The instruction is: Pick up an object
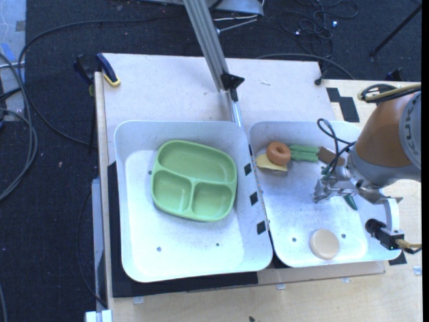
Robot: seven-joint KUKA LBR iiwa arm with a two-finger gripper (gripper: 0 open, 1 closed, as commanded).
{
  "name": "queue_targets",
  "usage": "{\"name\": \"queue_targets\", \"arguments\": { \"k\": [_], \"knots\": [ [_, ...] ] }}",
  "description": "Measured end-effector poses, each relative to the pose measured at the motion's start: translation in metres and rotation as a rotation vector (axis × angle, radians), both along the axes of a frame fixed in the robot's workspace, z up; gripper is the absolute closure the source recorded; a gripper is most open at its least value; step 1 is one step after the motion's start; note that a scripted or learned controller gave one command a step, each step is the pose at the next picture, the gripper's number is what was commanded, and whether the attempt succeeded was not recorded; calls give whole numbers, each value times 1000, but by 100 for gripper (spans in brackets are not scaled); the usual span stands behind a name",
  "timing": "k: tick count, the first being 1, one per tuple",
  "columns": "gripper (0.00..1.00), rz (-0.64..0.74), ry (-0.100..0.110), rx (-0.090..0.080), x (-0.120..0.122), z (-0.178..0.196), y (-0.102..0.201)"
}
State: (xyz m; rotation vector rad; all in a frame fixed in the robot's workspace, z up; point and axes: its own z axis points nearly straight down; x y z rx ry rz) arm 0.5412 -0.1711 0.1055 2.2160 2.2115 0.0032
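Claw (324,194) down inside right bin (295,247), over bare floor, nothing between tips; whether spread or clenched, cannot tell.

Candidates scattered loose for picking: round tan donut (279,153) up-left of claw, resting on pale yellow wedge (269,166); soft green piece (304,153) just above; smooth cream disc (325,243) below claw.

Glossy green divided plate (194,180) well left, in other bin.

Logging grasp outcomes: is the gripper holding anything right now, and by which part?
Nothing is held. The gripper hangs over bare floor of the right bin, apart from the doughnut and the round beige disc.
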Motion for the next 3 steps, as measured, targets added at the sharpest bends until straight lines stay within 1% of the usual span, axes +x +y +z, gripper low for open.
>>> {"name": "queue_targets", "arguments": {
  "k": [1, 2, 3],
  "knots": [
    [100, 5, 5, 5, 6, 62, 3],
    [100, 4, 3, 3, 13, 115, -6],
    [100, 5, 6, 5, 13, 146, -7]
  ]
}}
